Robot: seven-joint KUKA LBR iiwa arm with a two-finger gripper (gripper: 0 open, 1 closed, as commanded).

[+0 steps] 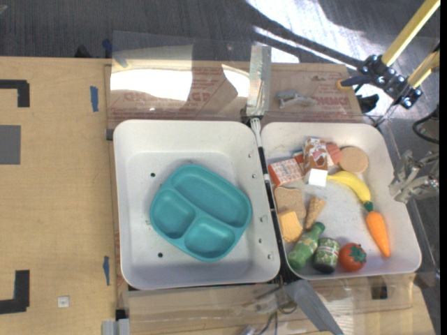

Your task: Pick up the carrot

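Observation:
The carrot (378,233) is orange with a small green top. It lies in the right bin (401,260), close to the bin's right wall, with its tip pointing toward the front edge. A yellow banana (353,184) lies just beyond its green end. A red tomato (352,256) sits to its front left, apart from it.
The right bin also holds a green bottle (305,246), a dark can (326,254), a bread slice (289,201), a cheese wedge (290,226), red boxes (285,172), a white cube (318,179) and a round tan piece (353,160). A teal divided plate (200,211) lies in the left bin (133,152).

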